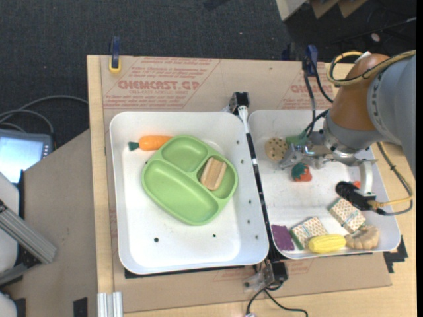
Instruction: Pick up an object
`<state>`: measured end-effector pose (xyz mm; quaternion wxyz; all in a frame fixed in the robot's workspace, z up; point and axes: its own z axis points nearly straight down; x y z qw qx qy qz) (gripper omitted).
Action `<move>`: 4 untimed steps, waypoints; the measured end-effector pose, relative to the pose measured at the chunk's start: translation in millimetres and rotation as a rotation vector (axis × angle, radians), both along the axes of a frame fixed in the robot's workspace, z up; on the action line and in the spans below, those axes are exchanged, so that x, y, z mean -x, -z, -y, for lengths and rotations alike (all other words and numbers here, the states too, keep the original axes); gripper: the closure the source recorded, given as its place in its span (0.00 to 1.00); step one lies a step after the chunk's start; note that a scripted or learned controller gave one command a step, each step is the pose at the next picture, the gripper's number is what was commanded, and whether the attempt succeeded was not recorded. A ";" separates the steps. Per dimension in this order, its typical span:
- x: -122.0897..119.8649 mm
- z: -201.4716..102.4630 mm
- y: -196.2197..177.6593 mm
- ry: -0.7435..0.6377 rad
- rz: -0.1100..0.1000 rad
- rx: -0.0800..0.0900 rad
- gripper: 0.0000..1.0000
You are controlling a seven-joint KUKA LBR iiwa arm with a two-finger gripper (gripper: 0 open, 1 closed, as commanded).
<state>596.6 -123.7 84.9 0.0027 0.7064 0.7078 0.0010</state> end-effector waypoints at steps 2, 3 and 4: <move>1.5 -0.6 -9.8 0.000 -0.002 0.000 0.00; 65.0 2.2 1.2 0.005 -0.013 -0.005 0.00; -39.7 26.5 -1.1 -0.002 0.005 0.002 0.00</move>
